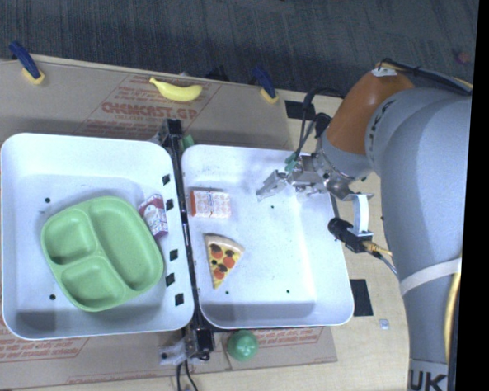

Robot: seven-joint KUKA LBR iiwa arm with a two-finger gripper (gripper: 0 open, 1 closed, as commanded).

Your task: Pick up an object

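Observation:
In the right bin (331, 270), a small orange-and-white box (210, 203) lies near the left wall. A toy pizza slice (221, 259) lies just below it. In the left bin (22, 185) a green divided plate (102, 250) rests, with a red-and-white packet (153, 215) at its upper right edge. My gripper (272, 185) hangs over the upper middle of the right bin, to the right of the box and apart from it. It is open with nothing between its fingers.
A yellow toy banana (176, 87) lies on the cardboard behind the bins. A green ball (241, 344) sits on the bench in front of the right bin. The arm covers the right bin's far right corner. A black divider (180, 228) runs between the bins.

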